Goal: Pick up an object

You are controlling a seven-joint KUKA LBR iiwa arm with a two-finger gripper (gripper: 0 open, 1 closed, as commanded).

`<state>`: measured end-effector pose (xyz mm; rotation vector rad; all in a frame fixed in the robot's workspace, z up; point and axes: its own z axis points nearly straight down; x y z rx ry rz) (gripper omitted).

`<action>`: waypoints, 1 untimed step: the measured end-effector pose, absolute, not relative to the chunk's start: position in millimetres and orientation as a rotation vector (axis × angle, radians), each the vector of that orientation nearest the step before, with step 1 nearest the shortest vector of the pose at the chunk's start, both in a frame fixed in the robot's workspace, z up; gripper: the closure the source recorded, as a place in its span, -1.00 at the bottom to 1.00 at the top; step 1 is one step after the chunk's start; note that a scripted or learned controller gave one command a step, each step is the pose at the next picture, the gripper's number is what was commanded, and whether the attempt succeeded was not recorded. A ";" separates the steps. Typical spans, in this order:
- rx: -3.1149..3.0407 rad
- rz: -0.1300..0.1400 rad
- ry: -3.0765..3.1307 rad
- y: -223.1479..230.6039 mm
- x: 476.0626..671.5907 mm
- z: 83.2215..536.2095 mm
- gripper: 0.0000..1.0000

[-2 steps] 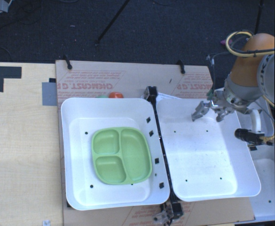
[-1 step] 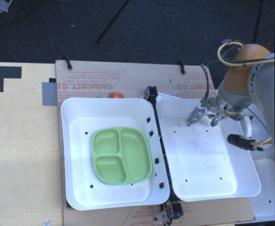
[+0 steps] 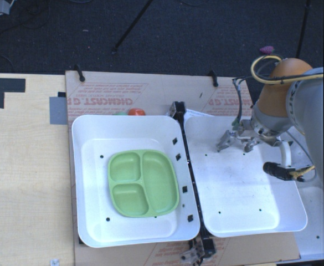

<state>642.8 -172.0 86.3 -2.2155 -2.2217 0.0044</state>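
A light green divided plate (image 3: 144, 183) with three compartments lies flat in the middle of the left bin (image 3: 90, 148). My gripper (image 3: 235, 144) hangs low over the back part of the right bin (image 3: 294, 220), close to its floor. Its metal fingers (image 3: 224, 143) are spread open, and nothing shows between them. The plate is well to the left of the gripper, across the divider between the bins.
A small red-orange object (image 3: 137, 112) and a bit of green (image 3: 120, 113) peek out behind the left bin's back rim, on the cardboard sheet (image 3: 112, 93). Black clips run along the divider (image 3: 184, 159) between the bins.
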 end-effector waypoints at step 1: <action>-2.215 0.003 -2.224 -172.0 643.5 98.0 1.00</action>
